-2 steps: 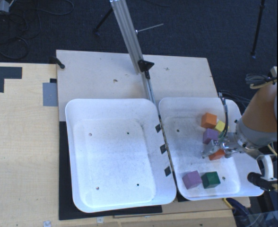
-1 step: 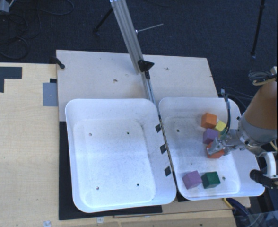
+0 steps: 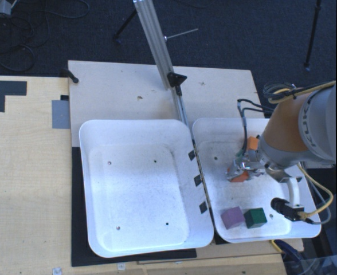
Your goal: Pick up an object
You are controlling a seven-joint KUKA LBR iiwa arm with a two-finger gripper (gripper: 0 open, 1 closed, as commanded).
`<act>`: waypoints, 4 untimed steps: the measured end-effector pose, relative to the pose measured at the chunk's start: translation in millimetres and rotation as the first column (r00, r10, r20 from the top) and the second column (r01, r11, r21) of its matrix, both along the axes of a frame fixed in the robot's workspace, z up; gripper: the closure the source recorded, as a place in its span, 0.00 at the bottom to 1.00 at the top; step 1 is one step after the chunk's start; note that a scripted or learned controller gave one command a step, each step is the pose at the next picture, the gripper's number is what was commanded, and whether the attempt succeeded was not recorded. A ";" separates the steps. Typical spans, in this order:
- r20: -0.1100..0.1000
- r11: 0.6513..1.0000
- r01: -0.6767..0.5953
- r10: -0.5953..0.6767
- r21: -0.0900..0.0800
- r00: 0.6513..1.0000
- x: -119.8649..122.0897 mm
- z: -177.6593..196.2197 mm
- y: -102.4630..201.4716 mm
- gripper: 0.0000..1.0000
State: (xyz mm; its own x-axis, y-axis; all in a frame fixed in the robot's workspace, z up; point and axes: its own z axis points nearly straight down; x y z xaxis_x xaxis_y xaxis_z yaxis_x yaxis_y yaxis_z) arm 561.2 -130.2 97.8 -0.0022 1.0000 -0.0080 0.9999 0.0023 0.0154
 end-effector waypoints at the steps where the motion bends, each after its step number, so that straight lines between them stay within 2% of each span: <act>1: -0.011 1.000 -0.002 0.003 0.010 1.000 -1.8 96.6 65.7 1.00; 2: -0.020 1.000 -0.005 0.005 0.012 1.000 -6.6 91.7 160.1 1.00; 3: -0.021 1.000 -0.001 0.002 0.008 1.000 -6.6 91.9 156.5 0.00; 4: -0.022 1.000 -0.005 0.005 0.009 1.000 -6.3 101.8 156.3 1.00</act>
